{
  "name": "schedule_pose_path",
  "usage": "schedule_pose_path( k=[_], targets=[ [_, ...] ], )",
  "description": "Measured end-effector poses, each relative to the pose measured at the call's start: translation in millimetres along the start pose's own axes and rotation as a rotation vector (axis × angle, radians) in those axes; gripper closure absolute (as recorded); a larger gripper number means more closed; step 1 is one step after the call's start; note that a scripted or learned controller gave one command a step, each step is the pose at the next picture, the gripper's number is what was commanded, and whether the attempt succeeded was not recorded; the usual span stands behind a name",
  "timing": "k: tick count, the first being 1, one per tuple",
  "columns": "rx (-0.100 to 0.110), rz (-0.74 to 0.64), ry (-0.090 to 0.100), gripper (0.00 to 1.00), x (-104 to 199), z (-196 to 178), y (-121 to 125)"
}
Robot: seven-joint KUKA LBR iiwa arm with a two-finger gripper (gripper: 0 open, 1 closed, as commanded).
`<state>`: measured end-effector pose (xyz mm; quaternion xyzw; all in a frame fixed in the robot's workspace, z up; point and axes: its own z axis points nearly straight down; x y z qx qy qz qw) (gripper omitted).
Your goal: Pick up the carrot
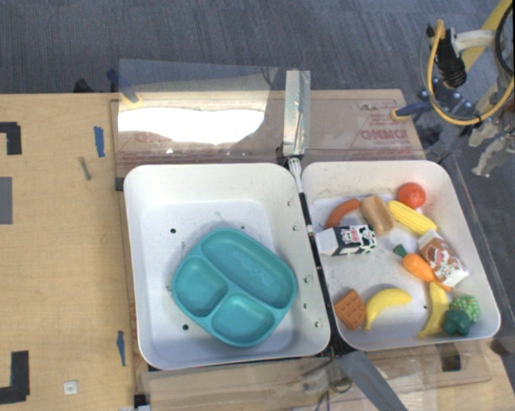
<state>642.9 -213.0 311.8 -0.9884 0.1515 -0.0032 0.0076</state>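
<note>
The carrot (417,266) is a short orange piece with a green stub at its upper-left end. It lies at a slant in the right bin (474,235), right of centre. It touches a white and red packet (446,262) on its right and sits just below an ear of corn (411,218). A yellow banana (434,309) lies just below it.
The right bin also holds a tomato (411,195), a bun (376,213) beside an orange sausage (342,212), a milk carton (350,239), a waffle (350,308), a second banana (386,304) and broccoli (459,313). A teal divided plate (235,285) lies in the left bin (148,213). Yellow cables (455,67) hang at top right.
</note>
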Motion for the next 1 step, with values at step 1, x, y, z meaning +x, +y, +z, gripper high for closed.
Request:
schedule_pose_path(
  k=[1],
  targets=[
    [-0.011, -0.103, -0.001, 1.00, 26.2, -18.3, 0.5]
  ],
)
